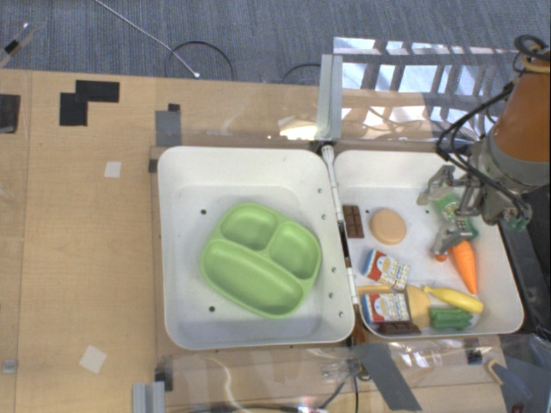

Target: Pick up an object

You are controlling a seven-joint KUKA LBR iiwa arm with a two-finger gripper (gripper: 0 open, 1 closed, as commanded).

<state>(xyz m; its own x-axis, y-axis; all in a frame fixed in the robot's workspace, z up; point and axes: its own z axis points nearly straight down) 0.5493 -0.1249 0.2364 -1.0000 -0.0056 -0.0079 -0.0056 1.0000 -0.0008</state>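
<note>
The right bin [392, 172] holds several toy foods. An orange carrot [466, 266] lies near its right side, pointing toward the front. My gripper [454, 231] hangs low over the right bin, just above the carrot's upper end, with a small green piece [444, 203] beside it. A round tan cookie [388, 226] sits to its left, and a brown chocolate bar [352, 221] lies against the bin's left wall. Two small printed cartons [385, 267] [389, 305], a yellow banana [448, 298] and a green vegetable [450, 318] crowd the front.
The left bin [185, 188] carries a green divided plate [261, 258]. A metal post [329, 101] and a clear frame stand behind the bins. Black cables [469, 123] loop off the arm's orange band [525, 127] over the right bin's far corner.
</note>
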